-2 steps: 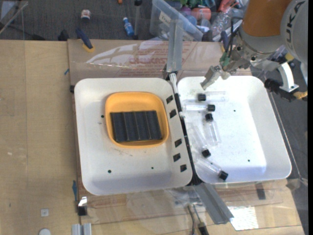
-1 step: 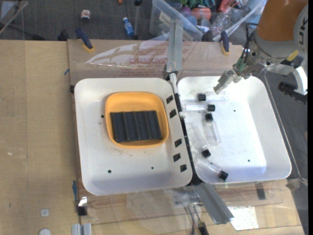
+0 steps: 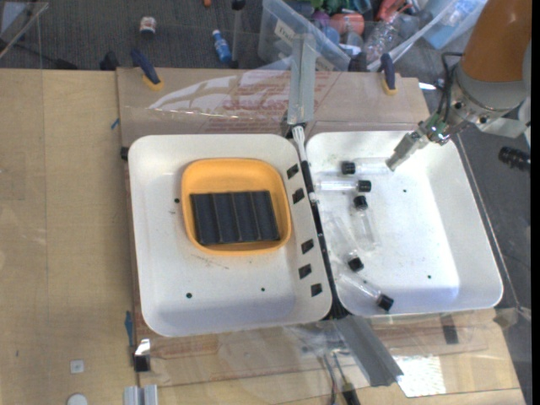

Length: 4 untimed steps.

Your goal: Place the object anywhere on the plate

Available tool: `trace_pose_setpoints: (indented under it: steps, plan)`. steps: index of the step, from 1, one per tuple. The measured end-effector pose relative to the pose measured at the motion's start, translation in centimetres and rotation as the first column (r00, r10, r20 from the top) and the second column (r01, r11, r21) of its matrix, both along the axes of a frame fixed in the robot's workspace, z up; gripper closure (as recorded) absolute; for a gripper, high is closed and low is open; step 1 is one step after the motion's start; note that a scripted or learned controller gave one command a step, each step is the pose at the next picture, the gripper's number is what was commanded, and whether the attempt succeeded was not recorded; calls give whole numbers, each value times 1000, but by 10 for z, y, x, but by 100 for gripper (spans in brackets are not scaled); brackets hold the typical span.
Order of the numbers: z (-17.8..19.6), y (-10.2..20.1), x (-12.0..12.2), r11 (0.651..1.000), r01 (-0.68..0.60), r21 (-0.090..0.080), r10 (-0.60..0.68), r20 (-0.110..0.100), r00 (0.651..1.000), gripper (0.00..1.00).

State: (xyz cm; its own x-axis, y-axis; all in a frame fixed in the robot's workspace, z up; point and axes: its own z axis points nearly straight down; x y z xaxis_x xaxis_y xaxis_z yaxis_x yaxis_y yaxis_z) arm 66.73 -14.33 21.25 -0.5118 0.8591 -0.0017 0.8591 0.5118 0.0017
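The hand (image 3: 403, 152) is hovering over the right bin (image 3: 439, 226), its state unclear; the black object (image 3: 235, 218) is lying on the orange plate (image 3: 196, 181) far to its left.

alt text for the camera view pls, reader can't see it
A grey arm's two-finger gripper hovers over the upper part of the right shallow white bin, which holds several small clear plastic vials with black caps. In the left white bin sits an orange rounded-square plate carrying a black ribbed rectangular block.

A robotics lab: wooden bench (image 3: 59, 226), two white bins (image 3: 152, 302), clear crate of toys (image 3: 354, 7).
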Motion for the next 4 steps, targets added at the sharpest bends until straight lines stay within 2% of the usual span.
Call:
trace_pose_setpoints:
  steps: [1, 2, 4]
  plan:
    - [12, -23, 1, 1000, -3, -2, 3, 6, 1000, 0]
    - [20, -18, 2, 992, -127, -3, 127, 7, 992, 0]
    - [26, -17, -5, 944, -330, -2, 330, 2, 944, 0]
